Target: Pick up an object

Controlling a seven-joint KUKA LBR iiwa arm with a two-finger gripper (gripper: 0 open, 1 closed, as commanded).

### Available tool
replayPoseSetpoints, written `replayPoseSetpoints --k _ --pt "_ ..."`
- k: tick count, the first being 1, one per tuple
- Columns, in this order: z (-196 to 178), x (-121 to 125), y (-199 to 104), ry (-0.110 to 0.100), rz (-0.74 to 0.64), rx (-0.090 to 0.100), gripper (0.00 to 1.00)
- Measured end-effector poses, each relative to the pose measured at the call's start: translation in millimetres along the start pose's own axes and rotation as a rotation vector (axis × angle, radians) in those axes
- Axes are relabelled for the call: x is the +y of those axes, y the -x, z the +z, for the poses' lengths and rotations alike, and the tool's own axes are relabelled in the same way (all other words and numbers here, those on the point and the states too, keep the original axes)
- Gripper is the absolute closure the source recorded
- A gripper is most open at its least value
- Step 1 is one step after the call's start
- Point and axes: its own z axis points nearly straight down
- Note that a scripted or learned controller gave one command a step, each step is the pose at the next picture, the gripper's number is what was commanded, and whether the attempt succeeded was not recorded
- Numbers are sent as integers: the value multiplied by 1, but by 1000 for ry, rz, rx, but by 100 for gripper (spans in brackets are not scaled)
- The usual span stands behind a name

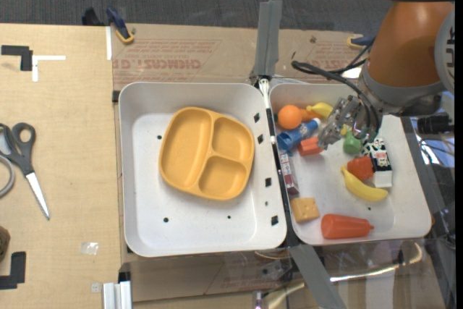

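Observation:
My gripper [346, 131] hangs low over the back of the right bin [412, 224], its fingers open and nothing visibly held between them. Just beneath and beside it lie a green object [353, 145], a red-orange block [311, 147] and a blue object [298, 135]. An orange ball [289, 116] and a small yellow piece [320, 111] sit at the bin's back left. Nearer the front are a red object [359, 168], a yellow banana [364, 189], a black-and-white item [380, 156], a tan cube [305, 210] and an orange-red cone shape [346, 226].
The left bin [137, 177] holds a yellow divided plate [208, 153]. A thin dark-red bar [289, 174] lies along the right bin's left wall. Scissors [26, 163] rest on the bench far left. The arm's orange band [409, 36] looms over the right bin's back corner.

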Motion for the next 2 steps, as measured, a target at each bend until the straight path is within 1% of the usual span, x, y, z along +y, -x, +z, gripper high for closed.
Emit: replayPoseSetpoints --k 1,2 --pt "111 -50 -3 0 -273 0 100" --pt "111 -50 -3 0 -273 0 0"
